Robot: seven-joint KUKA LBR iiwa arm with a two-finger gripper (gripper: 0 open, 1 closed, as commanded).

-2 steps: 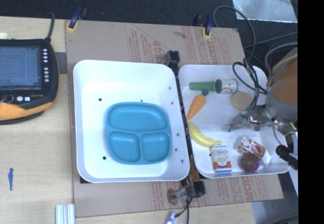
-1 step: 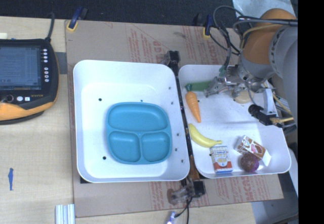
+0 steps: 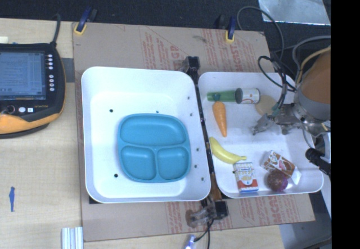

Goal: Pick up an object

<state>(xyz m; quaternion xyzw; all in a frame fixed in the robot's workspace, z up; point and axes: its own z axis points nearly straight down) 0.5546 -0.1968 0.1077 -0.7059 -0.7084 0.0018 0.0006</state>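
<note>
Camera view looks down at a slant on a bench with two shallow white bins side by side on a sheet of brown cardboard (image 3: 169, 40). At nine o'clock of centre, the left bin (image 3: 98, 90) holds a blue divided plate (image 3: 153, 146) with three compartments, lying flat. At three o'clock of centre, the right bin (image 3: 225, 82) holds several small objects. Toward its twelve o'clock edge lies a green and white tube (image 3: 232, 95) on its side. Just below it, an orange carrot (image 3: 220, 118) points toward six o'clock. Below the carrot, a yellow banana (image 3: 225, 152) lies curved near the bin's left wall. At five o'clock of the banana stands a small red and white carton (image 3: 246, 177). Near the bin's five o'clock corner sit a dark red round fruit (image 3: 277, 181) and, touching it, a patterned packet (image 3: 278, 163). The grey arm (image 3: 315, 82) enters at three o'clock, and its gripper (image 3: 270, 124) hangs over the right bin's right half, well apart from the carrot, fingers spread and pinching nothing. A handheld control tablet (image 3: 25, 85) with an orange edge rests on the bench at nine o'clock.
</note>
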